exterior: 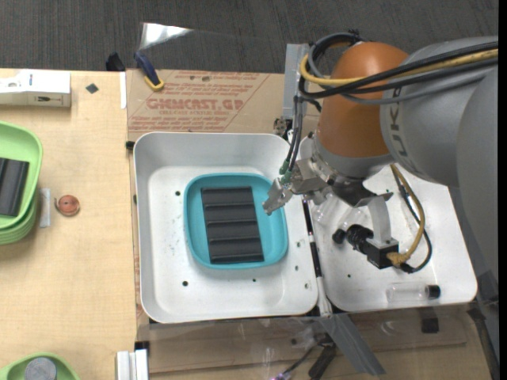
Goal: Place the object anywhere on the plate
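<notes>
A teal rounded-square plate (192, 222) lies in the middle of the left white bin (158, 283). On it rests a black ribbed rectangular object (231, 224) that covers most of the plate's floor. My gripper (275, 199) hangs at the plate's right rim, beside the upper right corner of the black object. I see nothing held in it. The grey arm with its orange band (360, 93) looms over the right bin and hides the gripper's upper part.
The right white bin (412, 279) holds a small clear tube (412, 292) near its front edge. Cardboard (206, 100) lies behind the left bin. On the wooden bench to the left are a green tray (20, 145), a small copper disc (68, 205) and a white box (36, 89).
</notes>
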Controlling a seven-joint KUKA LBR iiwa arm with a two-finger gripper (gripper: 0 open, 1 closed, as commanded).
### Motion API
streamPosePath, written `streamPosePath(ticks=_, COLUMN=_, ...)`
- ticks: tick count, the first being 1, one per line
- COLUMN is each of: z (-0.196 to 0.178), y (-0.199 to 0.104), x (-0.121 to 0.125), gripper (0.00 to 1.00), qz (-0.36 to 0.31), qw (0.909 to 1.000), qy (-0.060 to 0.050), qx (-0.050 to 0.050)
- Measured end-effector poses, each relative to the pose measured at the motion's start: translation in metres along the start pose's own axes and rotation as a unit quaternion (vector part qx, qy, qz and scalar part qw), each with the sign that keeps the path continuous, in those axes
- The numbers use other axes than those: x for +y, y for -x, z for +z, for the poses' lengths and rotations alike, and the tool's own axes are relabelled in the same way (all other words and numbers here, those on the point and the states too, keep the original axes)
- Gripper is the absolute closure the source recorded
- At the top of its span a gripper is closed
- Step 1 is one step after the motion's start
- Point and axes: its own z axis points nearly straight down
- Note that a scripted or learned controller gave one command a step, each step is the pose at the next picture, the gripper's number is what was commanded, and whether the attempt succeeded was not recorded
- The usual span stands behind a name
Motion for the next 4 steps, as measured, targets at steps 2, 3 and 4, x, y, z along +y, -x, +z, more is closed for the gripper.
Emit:
streamPosePath(ticks=2, z=0.03, y=0.104, x=-0.075, gripper=0.0, qz=0.041, qw=0.9992, qy=0.0, qx=0.001)
streamPosePath(ticks=3, z=-0.057, y=0.059, x=-0.026, gripper=0.0, qz=0.039, qw=0.9993, qy=0.0, qx=0.0)
streamPosePath(ticks=4, z=-0.083, y=0.03, x=0.015, gripper=0.0, qz=0.081, qw=0.9967, qy=0.0, qx=-0.001)
